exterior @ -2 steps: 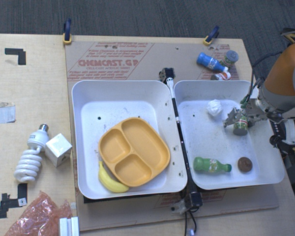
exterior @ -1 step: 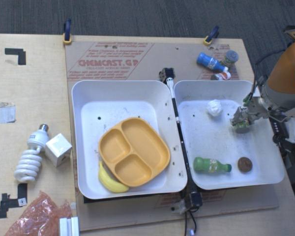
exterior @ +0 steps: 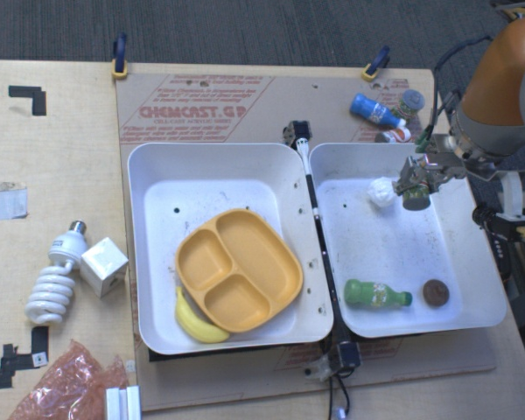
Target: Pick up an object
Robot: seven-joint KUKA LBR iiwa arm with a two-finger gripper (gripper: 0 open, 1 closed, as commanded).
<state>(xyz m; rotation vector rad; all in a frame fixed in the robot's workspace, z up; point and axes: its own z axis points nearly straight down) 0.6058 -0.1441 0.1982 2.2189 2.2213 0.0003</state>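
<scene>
The gripper (exterior: 415, 189) is hovering over the right bin (exterior: 472, 322), near its far edge, just beside a white wad (exterior: 381, 192); I cannot tell its state. The wad is looking soft, light and crushable, best pinched across its middle. It is roundish, showing no clear long axis or heading.

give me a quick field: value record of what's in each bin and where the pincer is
left bin: orange divided plate, banana partly under its near edge
right bin: green bottle lying on its side, brown round object, white crumpled object
pincer: above the right bin's far part, just right of the white crumpled object
held: nothing visibly between the fingers
</scene>
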